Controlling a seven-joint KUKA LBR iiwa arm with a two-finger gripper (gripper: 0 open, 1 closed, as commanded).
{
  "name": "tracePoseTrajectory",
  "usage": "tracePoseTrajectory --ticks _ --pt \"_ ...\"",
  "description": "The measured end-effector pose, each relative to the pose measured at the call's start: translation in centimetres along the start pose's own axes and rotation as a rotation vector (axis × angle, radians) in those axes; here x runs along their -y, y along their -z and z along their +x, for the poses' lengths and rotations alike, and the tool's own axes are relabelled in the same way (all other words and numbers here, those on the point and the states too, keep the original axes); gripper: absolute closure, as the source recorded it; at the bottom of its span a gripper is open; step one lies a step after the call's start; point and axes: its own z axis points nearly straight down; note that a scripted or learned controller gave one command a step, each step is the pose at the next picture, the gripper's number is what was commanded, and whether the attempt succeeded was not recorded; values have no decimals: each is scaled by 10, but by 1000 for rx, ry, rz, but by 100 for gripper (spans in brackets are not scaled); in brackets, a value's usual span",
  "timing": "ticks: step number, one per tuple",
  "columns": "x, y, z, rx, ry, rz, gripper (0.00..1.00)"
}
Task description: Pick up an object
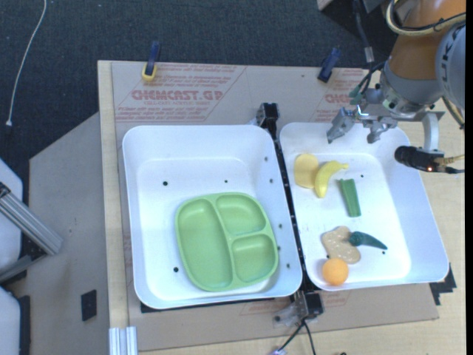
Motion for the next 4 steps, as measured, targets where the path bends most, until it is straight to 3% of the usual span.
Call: tracePoseTrajectory --ticks 2,3,4 --pt "7 -96 7 0 1 -1 0" --pt "5 -81 6 2 1 -10 100" --pt "9 -20 12 2 2 -15 100"
